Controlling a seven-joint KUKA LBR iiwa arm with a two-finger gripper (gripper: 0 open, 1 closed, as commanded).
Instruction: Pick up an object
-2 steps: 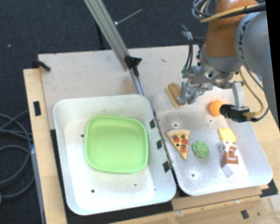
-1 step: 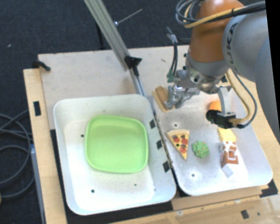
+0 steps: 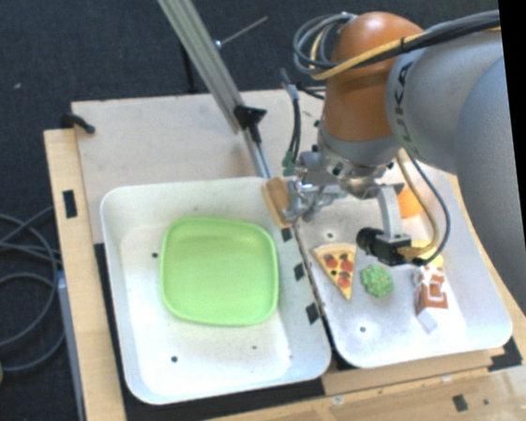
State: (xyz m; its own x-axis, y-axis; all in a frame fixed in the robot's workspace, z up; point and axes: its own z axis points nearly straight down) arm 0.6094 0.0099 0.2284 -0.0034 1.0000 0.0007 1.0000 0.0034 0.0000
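Holding one green plate (image 3: 219, 269), left bin (image 3: 139, 360)

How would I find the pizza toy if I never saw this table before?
Look at the two white bins side by side and pick the right bin, the one under the grey arm. Near its left wall lies the pizza slice, a small yellow triangle with red dots, pointing toward the front. Next to it sits a bumpy green broccoli, but only the pizza is flat and three-cornered.
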